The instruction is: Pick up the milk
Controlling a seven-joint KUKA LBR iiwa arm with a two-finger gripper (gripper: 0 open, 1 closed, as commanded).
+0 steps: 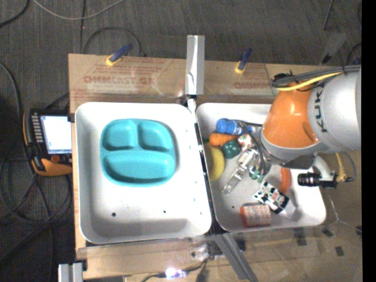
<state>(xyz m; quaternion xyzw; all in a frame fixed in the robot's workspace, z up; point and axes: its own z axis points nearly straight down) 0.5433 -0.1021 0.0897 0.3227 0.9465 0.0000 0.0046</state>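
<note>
We see the claw [234, 181] low inside the right bin [317, 213], its two metal fingers [228, 187] slightly spread and pinching nothing, pointing down-left toward the bare white floor of the bin. The milk [272, 197], as we read it, is the small black-and-white patterned carton lying flat just down-right of the claw, near but not touching it; its long axis runs on a slant from upper left to lower right. So the coming move, in our judgement, means backing away from the yellow banana [217, 163] and shifting toward the lower right, with the fingers turned to close across the carton's short sides. The carton looks boxy, with printed cardboard faces, probably light and easy to tip. Just below it lies a reddish can [256, 215], cylindrical and on its side, close enough to get in the way. Around the claw sit smooth plastic toy foods: an orange piece [218, 138], a dark green one [230, 150], and a blue bottle [228, 126]. In the left bin [88, 216] rests a glossy teal divided plate [139, 151].
</note>
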